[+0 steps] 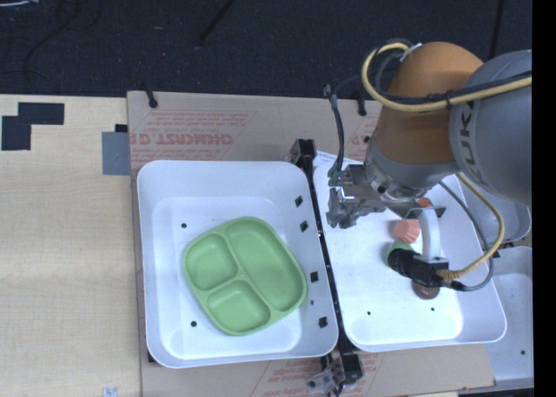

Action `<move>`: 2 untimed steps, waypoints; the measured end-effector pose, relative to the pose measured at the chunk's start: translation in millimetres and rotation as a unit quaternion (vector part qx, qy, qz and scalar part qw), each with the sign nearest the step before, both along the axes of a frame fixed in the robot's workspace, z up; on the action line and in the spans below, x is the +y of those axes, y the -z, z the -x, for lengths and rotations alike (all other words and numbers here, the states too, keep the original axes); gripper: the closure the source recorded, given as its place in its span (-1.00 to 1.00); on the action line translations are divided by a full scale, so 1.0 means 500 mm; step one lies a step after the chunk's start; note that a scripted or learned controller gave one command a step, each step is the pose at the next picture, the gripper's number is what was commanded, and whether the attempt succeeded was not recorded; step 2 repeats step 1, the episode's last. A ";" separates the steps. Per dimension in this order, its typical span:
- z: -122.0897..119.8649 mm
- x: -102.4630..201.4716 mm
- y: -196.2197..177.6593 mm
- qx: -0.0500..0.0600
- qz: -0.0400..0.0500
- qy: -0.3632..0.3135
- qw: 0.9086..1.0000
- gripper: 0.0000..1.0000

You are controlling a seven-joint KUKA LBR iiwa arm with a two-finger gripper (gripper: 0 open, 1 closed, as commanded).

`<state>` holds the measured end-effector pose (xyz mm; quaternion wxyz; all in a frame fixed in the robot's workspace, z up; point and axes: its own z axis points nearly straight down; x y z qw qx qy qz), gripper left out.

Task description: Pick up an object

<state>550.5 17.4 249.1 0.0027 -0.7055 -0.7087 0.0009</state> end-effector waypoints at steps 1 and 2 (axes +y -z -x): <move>0.055 0.095 0.028 0.001 0.001 0.000 1.000 1.00; 0.055 0.095 0.028 0.001 0.001 0.000 1.000 1.00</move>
